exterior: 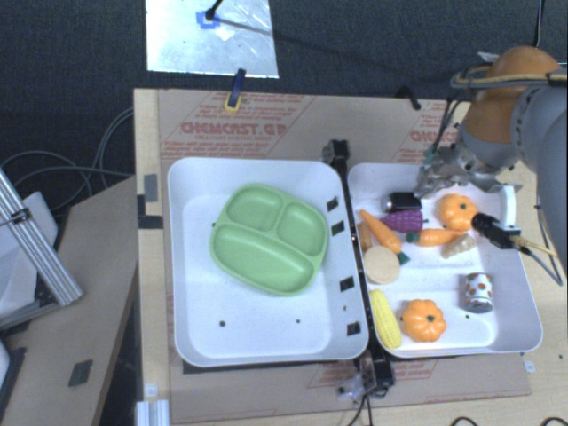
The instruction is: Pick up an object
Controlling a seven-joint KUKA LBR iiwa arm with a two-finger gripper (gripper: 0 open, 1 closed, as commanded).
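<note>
Down at the near edge of the right bin (524,327) lie a yellow corn (384,318) and a small orange pumpkin (423,320), close together. Corn is long and bumpy and sits right by the wall between the two bins. Beside them, nearer the right wall, stands a little can (477,292) with a spotted label. Farther back there is a round tan disc (383,264), a carrot (381,230) lying at a slant, a purple thing (406,221), another orange veggie (432,236) and a second pumpkin (457,212), round and bright orange with a green bit on top. They all crowd together in the far half of the bin, some touching. My arm (515,114) comes in from the right, and my claw (432,180) is low at the far end of that bin, just by the second pumpkin and a black thing (401,202). I cannot tell if my claw is open or closed, and I see nothing held in it. Bare white floor shows in the middle of the right bin, between the can and the disc. Over in the left bin (191,264) lies a green tray (270,237) with three parts, and lots of open white floor is all around it.
</note>
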